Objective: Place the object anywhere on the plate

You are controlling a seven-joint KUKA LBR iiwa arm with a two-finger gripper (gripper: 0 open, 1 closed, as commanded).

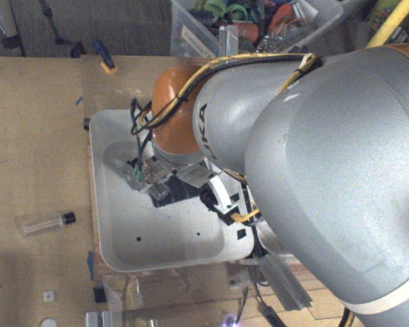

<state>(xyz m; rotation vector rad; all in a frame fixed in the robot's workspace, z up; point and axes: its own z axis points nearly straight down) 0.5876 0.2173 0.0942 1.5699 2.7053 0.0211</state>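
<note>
**Where the Arm [313,155] Leans Over the White Bin [123,247], Its Grip Is Hidden**

Because the grey KUKA arm reaches in from the right and bulks across most of the view, much of the bench [34,148] on that side is covered. Its orange band [172,107] sits over the upper middle of the bin, with yellow and black cables [225,63] running along the top of the arm and looping down past the band's left side.

Below the band, the gripper [157,182] hangs low inside the bin, towards its upper left part. Seen from above, the wrist and a black block hide its working end, so it cannot be told whether it is open or closed.

A small greenish object [135,174] shows just at the gripper's left side, close against it and low over the bin floor. Whether it is gripped or only lies beside the gripper cannot be made out.

Two dark specks [138,238] mark the bare floor of the bin nearer the front.

Outside the bin, on the tan bench to its left, a clear vial with a black cap [48,222] lies on its side, well apart from the gripper. A blue clamp [107,58] sits near the bench's far edge. Beyond it stands a clear storage tub [255,12] heaped with coloured odds and ends.
</note>
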